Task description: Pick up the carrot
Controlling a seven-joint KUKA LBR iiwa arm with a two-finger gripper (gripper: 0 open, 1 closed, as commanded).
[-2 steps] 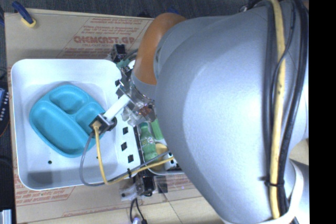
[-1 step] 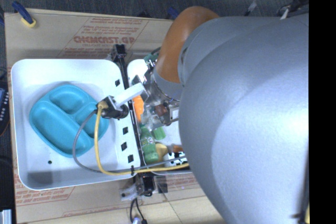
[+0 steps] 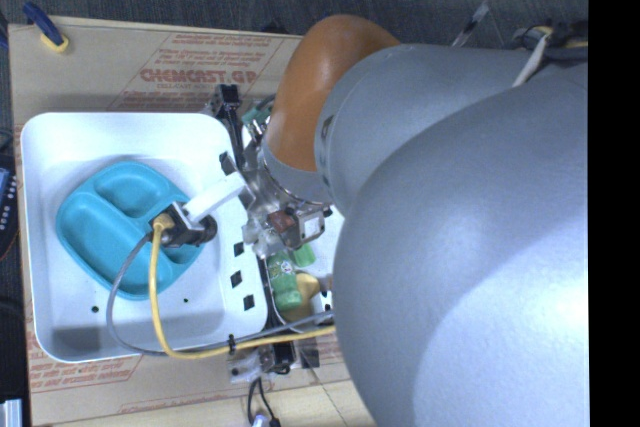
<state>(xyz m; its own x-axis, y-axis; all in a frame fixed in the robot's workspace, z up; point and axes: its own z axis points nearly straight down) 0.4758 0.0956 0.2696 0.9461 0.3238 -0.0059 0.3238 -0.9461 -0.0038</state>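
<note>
The grey arm with its orange band [image 3: 320, 95] reaches in from the right and hides most of the right bin. Its gripper [image 3: 280, 220] hangs low over the right bin's left side, just right of the wall between the two bins. A small reddish-brown patch [image 3: 288, 227] shows at the gripper's tip. It is too small and too crowded by gripper parts to tell whether it is the carrot.
The left bin [image 3: 40, 215] holds a blue divided plate [image 3: 110, 215]. A white fitting with a black end [image 3: 190, 223] and a yellow cable [image 3: 158, 305] hang over that plate. A green item [image 3: 288, 287] and a yellowish one [image 3: 310, 287] lie in the right bin below the gripper.
</note>
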